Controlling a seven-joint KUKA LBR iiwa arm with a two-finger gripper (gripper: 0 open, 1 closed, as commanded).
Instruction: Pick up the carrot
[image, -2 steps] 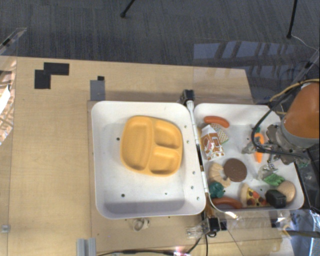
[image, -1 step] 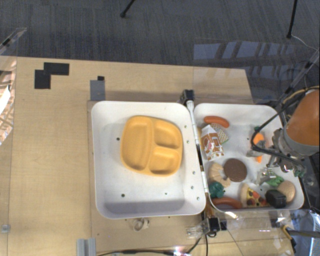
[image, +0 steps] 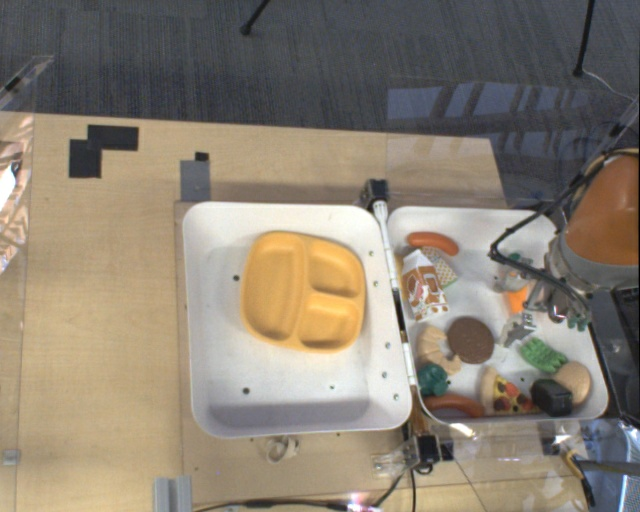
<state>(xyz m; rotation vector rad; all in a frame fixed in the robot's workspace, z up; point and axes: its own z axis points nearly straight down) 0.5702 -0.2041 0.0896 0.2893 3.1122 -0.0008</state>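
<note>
While the arm (image: 605, 225) hangs over the right bin (image: 480, 222) from the bench's right edge, its pincer (image: 527, 318) sits low in that bin with a bit of orange, likely the carrot (image: 516, 299), right at its tip; whether it grips or merely hovers I cannot tell. Placed so, it seems set for a grab. Around it lie a brown disc (image: 471, 340), a green piece (image: 541, 354), a small carton (image: 425, 284) and a sausage (image: 432, 242). Toward the bench's middle, the left bin (image: 215, 330) carries a yellow divided tray (image: 302, 290). Pale wood bench (image: 95, 330), dark carpet (image: 300, 60) beyond its far edge.
</note>
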